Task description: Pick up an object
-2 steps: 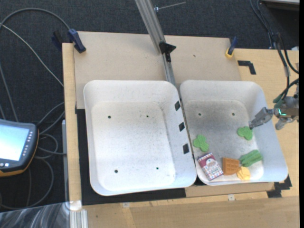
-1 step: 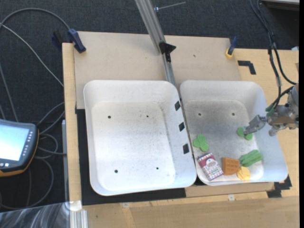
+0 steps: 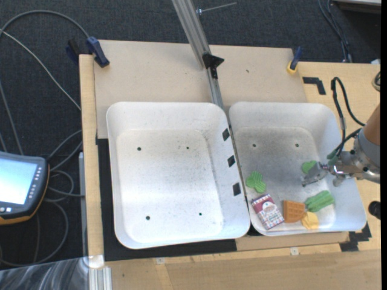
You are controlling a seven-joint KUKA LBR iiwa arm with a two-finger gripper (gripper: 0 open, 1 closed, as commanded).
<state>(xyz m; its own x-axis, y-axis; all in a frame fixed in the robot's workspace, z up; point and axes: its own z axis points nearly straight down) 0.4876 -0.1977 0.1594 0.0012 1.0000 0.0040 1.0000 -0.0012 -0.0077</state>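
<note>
I'm looking down on the surface (image 3: pixel 181 65) now, two white bins side by side. The left bin (image 3: pixel 121 119) has only dark speckling across its floor. All the action is in the right bin (image 3: pixel 278 110). My arm (image 3: pixel 372 141) comes in from the right, and the jaws (image 3: pixel 315 173) sit low over the bin's right half, right at a small green object (image 3: pixel 309 166). The metal tips are touching or overlapping it from this angle, but I cannot tell whether they're apart or together, or whether that green piece is actually between them.

Rest of the bin: a green ridged piece (image 3: pixel 256 182) lies near the left wall. Along the front edge there's a small red-and-white packet (image 3: pixel 266 212) with printing on it, too small for me to read any brand. Just beside it sits an orange waffle-patterned piece (image 3: pixel 294 210), then a yellow bit (image 3: pixel 310 221), and a longer green piece (image 3: pixel 320 200) just above those, near the jaws but apart from them.

Blue clamp (image 3: pixel 97 50) at the back left corner, yellow-tipped clamp (image 3: pixel 294 61) at back right.
</note>
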